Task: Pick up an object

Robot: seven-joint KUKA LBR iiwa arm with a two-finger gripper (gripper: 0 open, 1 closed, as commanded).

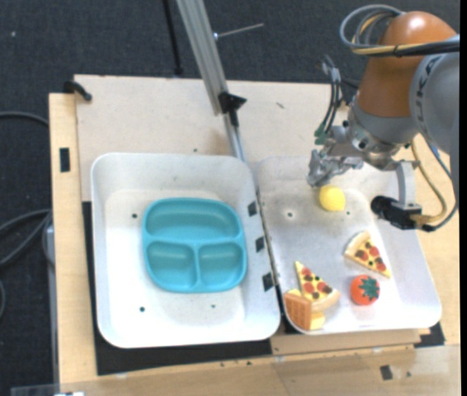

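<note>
Half-hidden by the hand (326,174), a yellow ball (332,199) sits below.

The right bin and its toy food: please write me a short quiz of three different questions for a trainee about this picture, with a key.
1. True or false: the blue tray lies in the right bin.
2. Which item lies nearest the gripper? A) the tomato B) the yellow ball C) the waffle piece
3. Fill in: the right bin holds ___ pizza slices.

Key:
1. False; it lies in the left bin.
2. B; the ball lies just below the gripper in the camera view.
3. Two: one slice near the tomato, one slice beside the waffle piece.
</note>
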